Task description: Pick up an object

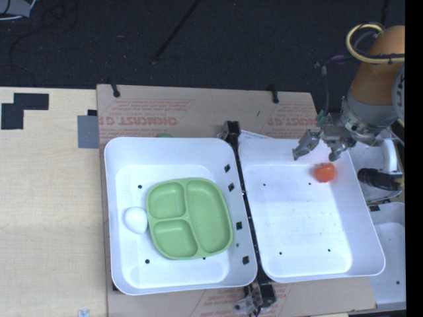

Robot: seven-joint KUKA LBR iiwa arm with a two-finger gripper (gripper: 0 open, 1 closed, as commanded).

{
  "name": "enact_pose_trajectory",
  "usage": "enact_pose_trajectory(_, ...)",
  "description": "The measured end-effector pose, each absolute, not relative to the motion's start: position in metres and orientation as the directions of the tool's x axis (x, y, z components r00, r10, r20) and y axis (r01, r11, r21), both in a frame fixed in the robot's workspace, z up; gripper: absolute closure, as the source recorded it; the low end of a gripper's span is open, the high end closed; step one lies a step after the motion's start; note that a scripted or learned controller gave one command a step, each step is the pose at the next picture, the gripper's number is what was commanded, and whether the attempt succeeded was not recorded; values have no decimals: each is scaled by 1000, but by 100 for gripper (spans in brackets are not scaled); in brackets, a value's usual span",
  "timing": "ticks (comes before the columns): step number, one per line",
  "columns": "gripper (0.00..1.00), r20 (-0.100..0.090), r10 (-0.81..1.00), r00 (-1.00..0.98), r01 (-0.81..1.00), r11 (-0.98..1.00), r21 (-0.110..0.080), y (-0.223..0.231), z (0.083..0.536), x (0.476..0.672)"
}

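Wooden bench, dark floor behind

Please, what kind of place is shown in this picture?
Probably a robotics lab bench for grasping trials. Two shallow white plastic bins sit side by side on a brown cardboard sheet. A grey arm's tool hangs open over the right bin near a small orange-red ball, and loose cables cross the dark floor behind.

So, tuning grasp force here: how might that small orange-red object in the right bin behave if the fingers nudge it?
The orange-red object looks rounded, so it may roll across the right bin's flat floor. It seems small and probably light. The gripper has open fingers above it, not touching.
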State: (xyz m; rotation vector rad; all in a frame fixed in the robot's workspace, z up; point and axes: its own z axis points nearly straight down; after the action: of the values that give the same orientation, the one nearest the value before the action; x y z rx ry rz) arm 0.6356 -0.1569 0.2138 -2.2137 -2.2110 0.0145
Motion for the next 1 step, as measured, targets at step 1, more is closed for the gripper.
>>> enact_pose_trajectory(1,0,0,1000,-1,1000,1,-1,-157,223,638)
